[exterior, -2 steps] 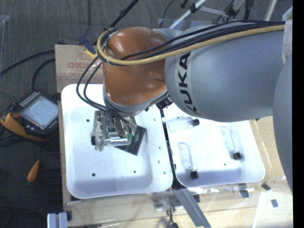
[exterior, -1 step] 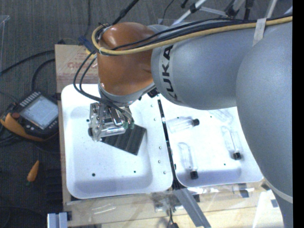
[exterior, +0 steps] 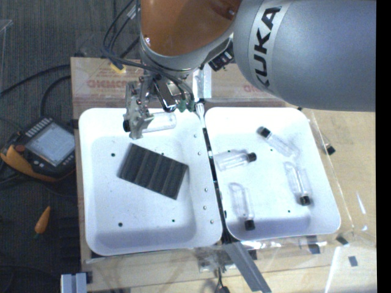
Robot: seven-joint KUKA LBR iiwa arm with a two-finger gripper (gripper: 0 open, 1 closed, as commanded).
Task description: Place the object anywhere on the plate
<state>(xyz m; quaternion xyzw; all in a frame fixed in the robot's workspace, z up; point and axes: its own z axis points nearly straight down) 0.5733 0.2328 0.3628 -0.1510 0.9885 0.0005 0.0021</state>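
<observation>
A dark ribbed plate (exterior: 153,171) lies flat in the left bin (exterior: 104,224), near its middle. My gripper (exterior: 138,126) hangs over the far part of that bin, just above and behind the plate's far left corner. A clear plastic vial (exterior: 161,122) sticks out sideways to the right from between the fingers, and the gripper is shut on it. The vial is off the plate, over the bin's back wall area. The orange wrist band and grey arm cover the top of the view.
The right bin (exterior: 317,221) holds several clear vials with black caps, such as one vial (exterior: 235,159) near the divider and another vial (exterior: 275,140) at the back. A teach pendant (exterior: 46,146) and cables lie left of the bench.
</observation>
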